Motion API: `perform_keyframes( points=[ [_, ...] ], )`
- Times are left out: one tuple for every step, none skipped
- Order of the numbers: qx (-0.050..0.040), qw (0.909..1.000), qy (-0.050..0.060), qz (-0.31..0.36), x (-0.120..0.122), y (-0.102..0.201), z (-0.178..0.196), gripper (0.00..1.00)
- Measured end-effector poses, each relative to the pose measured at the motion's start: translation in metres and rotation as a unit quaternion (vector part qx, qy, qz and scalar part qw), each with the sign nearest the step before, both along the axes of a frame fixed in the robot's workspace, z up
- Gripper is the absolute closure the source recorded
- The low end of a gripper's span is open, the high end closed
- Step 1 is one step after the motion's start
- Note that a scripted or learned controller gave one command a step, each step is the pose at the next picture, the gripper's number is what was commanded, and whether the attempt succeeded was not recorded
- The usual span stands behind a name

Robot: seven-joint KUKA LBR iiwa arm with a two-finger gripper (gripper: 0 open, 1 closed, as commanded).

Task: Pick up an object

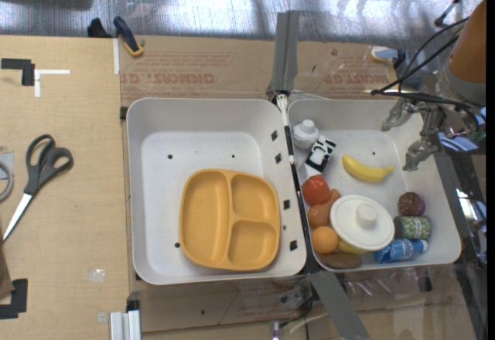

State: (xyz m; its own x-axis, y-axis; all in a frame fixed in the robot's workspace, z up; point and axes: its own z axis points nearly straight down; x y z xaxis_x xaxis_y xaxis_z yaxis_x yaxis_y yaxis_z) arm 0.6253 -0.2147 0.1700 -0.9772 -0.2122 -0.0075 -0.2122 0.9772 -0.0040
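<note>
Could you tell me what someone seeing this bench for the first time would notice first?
Probably the yellow divided plate, lying alone in the left bin. Next, the crowded right bin, where a banana, a white lidded pot, a tomato and an orange sit close together. The claw hangs over that bin's far right corner, holding nothing, and scissors lie on the bench to the left.

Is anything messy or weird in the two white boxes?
Nothing looks spilled or broken. The right bin is crowded: banana, tomato, orange, white lidded pot and a blue bottle lying on its side. The left bin has a yellow divided plate, sitting slightly crooked.
</note>
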Motion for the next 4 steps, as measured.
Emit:
perform_keyframes(
  points=[
    [0.0018,0.9957,0.001,-0.093,0.030,0.046,-0.055,0.00],
    [0.0010,0.9974,0.002,-0.072,-0.016,-0.008,-0.077,0.00],
    [0.0020,0.9889,0.001,-0.148,0.016,0.045,-0.077,0.00],
    [0.0013,0.9891,-0.003,-0.147,0.018,0.045,-0.065,1.00]
  ],
)
